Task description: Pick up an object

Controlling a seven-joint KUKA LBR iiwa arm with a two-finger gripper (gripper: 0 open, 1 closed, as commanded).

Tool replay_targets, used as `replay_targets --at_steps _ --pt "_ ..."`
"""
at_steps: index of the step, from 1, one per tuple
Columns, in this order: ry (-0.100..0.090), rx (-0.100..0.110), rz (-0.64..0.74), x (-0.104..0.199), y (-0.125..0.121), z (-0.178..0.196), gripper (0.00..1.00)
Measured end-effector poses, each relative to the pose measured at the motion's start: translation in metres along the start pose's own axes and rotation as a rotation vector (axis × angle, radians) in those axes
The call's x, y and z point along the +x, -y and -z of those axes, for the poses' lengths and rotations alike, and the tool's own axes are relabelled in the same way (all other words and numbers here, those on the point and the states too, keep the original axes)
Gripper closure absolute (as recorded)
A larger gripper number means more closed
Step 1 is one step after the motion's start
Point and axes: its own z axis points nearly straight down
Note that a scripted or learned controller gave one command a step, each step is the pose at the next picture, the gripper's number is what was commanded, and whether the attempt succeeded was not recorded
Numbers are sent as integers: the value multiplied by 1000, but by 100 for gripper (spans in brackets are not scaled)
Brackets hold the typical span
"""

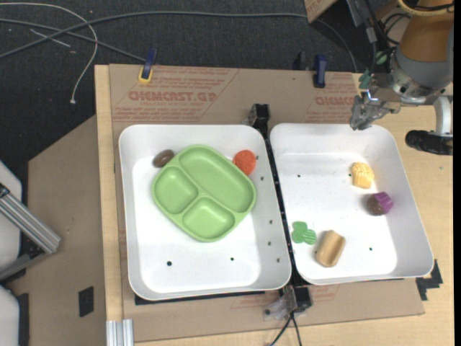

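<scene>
The gripper (362, 118) is hovering over the right bin's (317, 144) far rim, its opening indiscernible, nothing visibly held; the nearest target, a yellow corn toy (361, 174), is probably light, rigid and slippery, best grasped across its narrow sides.

A robotics lab is showing here: cardboard sheeting (216, 96) is lying clamped over the desk (72, 193), 2 white bins (137, 215) are sitting on it, and loose cables (50, 31) are trailing across dark carpet.

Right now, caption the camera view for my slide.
Arm's pincer hovers at right bin's far rim; green plate in left bin.
</scene>
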Motion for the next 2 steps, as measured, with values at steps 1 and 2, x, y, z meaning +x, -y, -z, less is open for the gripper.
replay_targets --at_steps 1,2 --pt "-1 1 1 0 -2 53 100" --pt "-5 13 5 56 16 36 100"
